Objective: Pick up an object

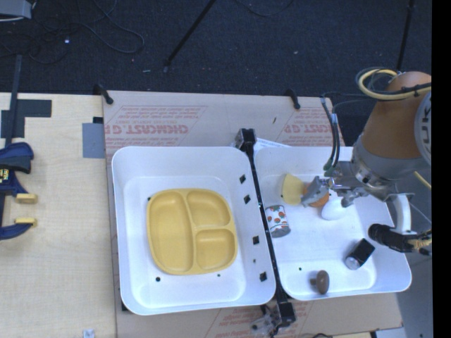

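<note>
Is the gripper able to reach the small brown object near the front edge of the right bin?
Probably yes: the brown object lies alone on bare bin floor, with nothing above it.

Arm [394,129] cut off at rt edge

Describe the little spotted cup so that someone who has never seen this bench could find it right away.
Look at the right bin of the two white bins. The spotted cup sits at its left side, close against the black divider between the bins, below the yellow block. It is the only white thing with red and orange spots; the brown lump and the black cylinder are plain and dark.
</note>
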{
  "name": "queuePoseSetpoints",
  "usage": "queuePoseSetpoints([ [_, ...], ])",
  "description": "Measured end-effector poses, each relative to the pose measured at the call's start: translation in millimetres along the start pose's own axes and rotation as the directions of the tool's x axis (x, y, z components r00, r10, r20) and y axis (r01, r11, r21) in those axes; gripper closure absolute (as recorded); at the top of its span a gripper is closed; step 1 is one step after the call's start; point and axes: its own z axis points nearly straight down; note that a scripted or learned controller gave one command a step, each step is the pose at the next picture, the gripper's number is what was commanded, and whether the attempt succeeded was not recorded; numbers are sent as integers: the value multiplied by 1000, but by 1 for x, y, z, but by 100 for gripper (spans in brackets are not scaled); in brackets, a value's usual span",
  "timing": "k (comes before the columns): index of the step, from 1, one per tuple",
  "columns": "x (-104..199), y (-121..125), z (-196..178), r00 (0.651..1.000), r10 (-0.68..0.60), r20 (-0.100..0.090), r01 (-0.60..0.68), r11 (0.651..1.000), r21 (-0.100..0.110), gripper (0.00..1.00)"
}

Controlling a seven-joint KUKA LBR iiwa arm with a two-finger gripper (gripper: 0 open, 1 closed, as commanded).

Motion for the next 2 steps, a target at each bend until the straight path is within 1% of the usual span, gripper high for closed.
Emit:
queuePoseSetpoints([
  [1,0,2,-6,1000,-2,2,2,1000,-11,0],
  [2,7,4,41,1000,-1,0,1,1000,-5,0],
])
